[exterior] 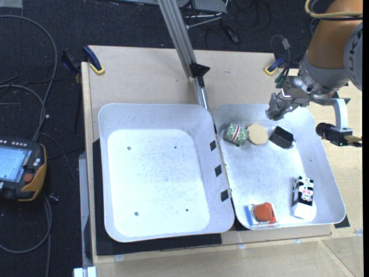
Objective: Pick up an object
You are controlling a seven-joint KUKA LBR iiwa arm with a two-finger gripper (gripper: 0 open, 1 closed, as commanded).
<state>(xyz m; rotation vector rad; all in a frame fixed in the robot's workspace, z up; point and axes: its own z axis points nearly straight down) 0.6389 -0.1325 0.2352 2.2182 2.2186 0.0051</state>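
Two white bins sit side by side on a tabletop (144,79). The right bin (271,180) holds a green cylinder (236,133), tan disc (258,134), black block (281,137), red object (264,212) and black-and-white carton (303,196). The gripper (278,108) hovers above the far edge.

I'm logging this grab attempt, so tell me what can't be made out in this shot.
- Gripper, camera view: too small and blurred to tell how it is set, or whether it touches the black block.
- Green patterned object: too small to identify.
- Orange item near the right bin's front rim: blurred; its type is unclear.
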